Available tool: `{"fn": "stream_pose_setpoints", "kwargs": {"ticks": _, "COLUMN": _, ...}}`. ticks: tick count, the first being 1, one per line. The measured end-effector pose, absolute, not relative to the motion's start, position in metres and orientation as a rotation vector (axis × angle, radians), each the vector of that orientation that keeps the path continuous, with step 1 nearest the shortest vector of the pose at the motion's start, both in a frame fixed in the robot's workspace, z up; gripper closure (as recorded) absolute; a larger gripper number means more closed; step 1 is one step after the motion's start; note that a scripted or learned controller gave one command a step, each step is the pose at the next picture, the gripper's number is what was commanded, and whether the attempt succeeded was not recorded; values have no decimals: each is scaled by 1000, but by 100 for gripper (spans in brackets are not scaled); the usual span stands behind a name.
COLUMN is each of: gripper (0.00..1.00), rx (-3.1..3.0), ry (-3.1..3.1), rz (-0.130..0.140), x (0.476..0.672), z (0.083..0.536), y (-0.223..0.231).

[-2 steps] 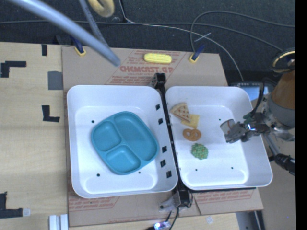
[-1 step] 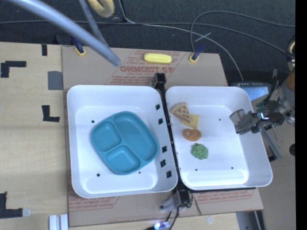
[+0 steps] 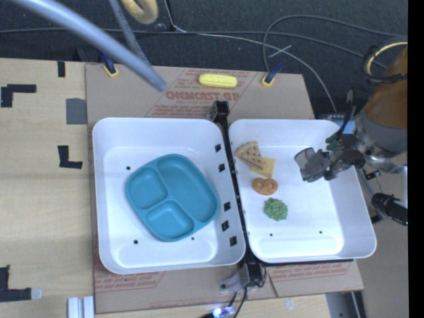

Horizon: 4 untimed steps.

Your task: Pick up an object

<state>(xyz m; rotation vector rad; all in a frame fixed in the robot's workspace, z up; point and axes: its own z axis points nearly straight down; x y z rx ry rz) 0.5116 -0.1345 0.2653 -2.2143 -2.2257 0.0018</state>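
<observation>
The right bin [image 3: 344,240] holds a small cluster of toy food near its left side: a tan cracker-like wedge [image 3: 250,154], a yellow cheese piece [image 3: 265,166], an orange pretzel [image 3: 265,186] and a green broccoli [image 3: 276,209]. My gripper [image 3: 310,165] hangs over the right bin's upper right part, to the right of that cluster and apart from it. I see nothing between its dark fingers.
The left bin [image 3: 109,244] holds a blue divided plate [image 3: 171,196]. A yellow corn cob [image 3: 217,81] lies on the cardboard behind the bins. Grey poles [image 3: 86,25] cross the upper left. Cables run behind the bench.
</observation>
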Motion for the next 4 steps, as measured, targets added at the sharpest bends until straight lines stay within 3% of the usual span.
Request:
{"fn": "stream_pose_setpoints", "kwargs": {"ticks": 2, "gripper": 100, "rx": -2212, "ry": -2227, "rz": 1, "x": 543, "z": 259, "y": -28}}
{"fn": "stream_pose_setpoints", "kwargs": {"ticks": 4, "gripper": 100, "rx": -2216, "ry": -2226, "rz": 3, "x": 591, "z": 241, "y": 59}}
